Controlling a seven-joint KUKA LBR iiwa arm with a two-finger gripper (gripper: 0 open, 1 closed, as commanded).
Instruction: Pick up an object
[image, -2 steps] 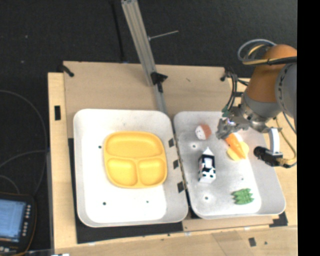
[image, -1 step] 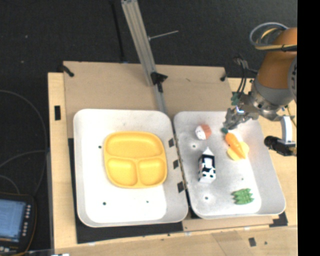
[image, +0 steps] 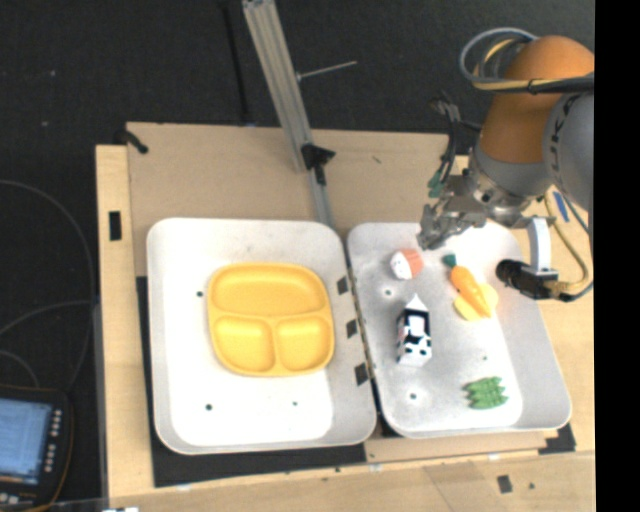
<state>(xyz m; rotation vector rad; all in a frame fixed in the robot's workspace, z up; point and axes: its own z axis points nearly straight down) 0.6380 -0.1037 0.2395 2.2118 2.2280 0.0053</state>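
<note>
I can't make out how the tool (image: 436, 232) stands at its tip; it is too small and dark. Far to its lower left, a screen (image: 30, 440) is cut by the frame's edge, its contents too blurred to read.

Yellow divided plate (image: 270, 317) in left bin (image: 170, 330); toys in right bin (image: 530, 390).

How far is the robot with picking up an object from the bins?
Nothing looks picked yet. The hand hovers above the far edge of the right bin, near the small orange-and-white piece; I see nothing between its fingers. The carrot, the milk carton and the green item all lie in that bin, and the yellow tray sits in the left bin. Reaching, grasping and lifting remain.
</note>
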